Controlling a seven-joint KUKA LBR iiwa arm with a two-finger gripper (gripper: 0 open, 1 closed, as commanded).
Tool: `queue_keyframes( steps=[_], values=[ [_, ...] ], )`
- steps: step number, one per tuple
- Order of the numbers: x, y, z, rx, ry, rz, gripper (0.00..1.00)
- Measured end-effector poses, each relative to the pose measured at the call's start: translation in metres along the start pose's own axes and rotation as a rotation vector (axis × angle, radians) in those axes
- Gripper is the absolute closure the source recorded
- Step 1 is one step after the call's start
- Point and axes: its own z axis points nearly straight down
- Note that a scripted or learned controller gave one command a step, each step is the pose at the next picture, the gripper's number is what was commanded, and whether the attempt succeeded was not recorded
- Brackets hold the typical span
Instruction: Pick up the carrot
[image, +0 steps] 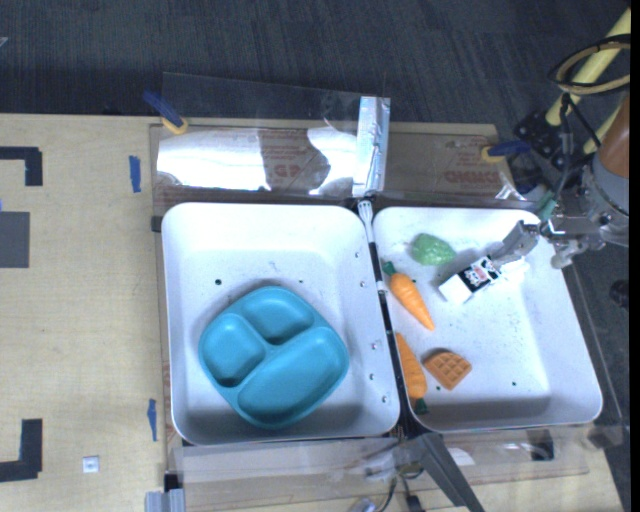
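Two bins (190, 240), one blue plate (273, 353), two carrots (411, 300), one green item (433, 249), one waffle (447, 368).

2 carrots (411, 300) lie in right bin (570, 400).
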Motion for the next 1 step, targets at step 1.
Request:
queue_keyframes(
  steps=[1],
  values=[
    [0.0533, -0.0095, 0.1616, 0.007, 0.001, 0.092, 0.00]
  ],
)
